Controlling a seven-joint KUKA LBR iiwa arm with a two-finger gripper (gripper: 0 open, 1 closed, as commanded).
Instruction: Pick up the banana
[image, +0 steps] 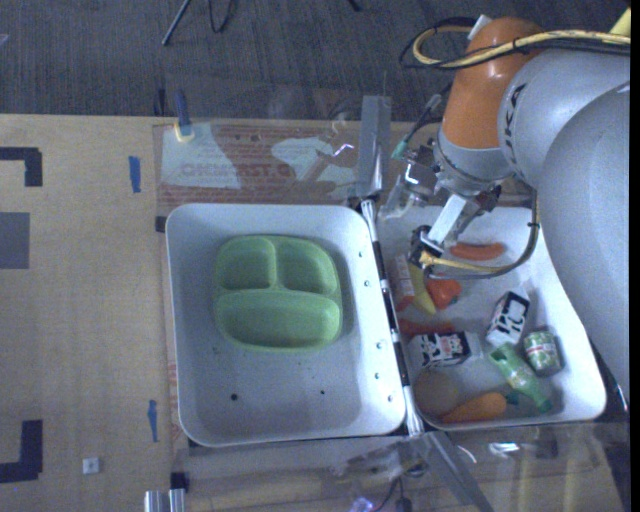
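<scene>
We place the curved yellow banana (423, 292) just below the arm's two-finger gripper (424, 246), long axis roughly top-to-bottom; can't tell if the claw's open.

Robot lab: taped bench (80, 300), two bins (190, 330).

We saw the gripper (424, 250) low in the right bin (578, 392), just above a yellow banana (424, 294) beside a red item (445, 291). A green divided plate (277, 291) lay in the left bin (200, 400). An orange carrot (474, 407) rested near the right bin's front edge.
</scene>
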